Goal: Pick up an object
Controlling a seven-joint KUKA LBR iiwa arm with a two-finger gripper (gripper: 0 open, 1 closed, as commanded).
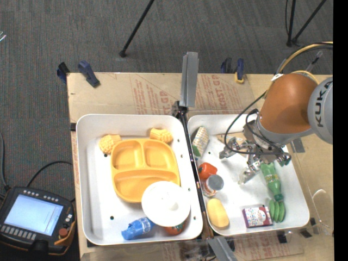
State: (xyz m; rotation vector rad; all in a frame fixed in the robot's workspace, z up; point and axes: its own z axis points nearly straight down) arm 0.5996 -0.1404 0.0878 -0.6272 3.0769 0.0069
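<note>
the arm reaches in from the right, its orange band bulging over the right bin [235, 125], and the gripper [254, 166] hangs low over that bin's middle. its fingers [246, 176] point down toward bare white floor, a little spread, and nothing sits between them. just to the right of the fingertips lies a green bottle [271, 179], pointing toward the near edge, with a bunch of green beans [278, 209] below it. a purple packet [256, 216] rests by the near wall, a yellow lemon-like piece [218, 212] to its left. along the divider sit a corn cob [200, 140], a red piece [206, 171] and a small can [213, 184]. over in the left bin [89, 145], a yellow divided tray [142, 165] carries a white lid [166, 203] on its near corner.
</note>
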